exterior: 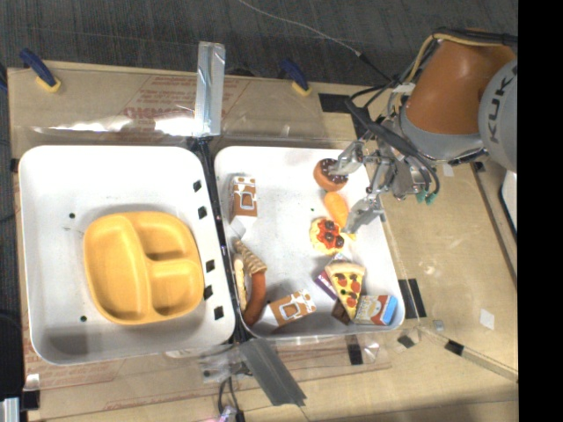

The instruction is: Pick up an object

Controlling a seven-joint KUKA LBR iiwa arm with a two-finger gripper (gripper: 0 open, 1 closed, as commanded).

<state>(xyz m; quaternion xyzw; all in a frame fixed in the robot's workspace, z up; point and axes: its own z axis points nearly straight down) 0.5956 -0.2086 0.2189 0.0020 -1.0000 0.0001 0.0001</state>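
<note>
The bench [457,271] bears two white bins side by side. The left bin [53,183] holds a yellow tray [141,265] with compartments, lying in its middle. The right bin [281,170] holds toy food. A sausage [256,293] and a waffle [244,262] lie along its left wall, and a brown block [244,195] sits near its upper left corner. Another brown block [292,307] rests by the lower edge. A pizza slice [346,287] and a small carton [376,309] lie in the lower right corner. A donut [331,174] sits near the upper right corner, a carrot [337,207] just below it, and a tart [325,233] under that.

The arm [453,86] hangs over the bin's right edge. The gripper [361,187] has its fingers spread, empty, just right of the donut and carrot.
</note>
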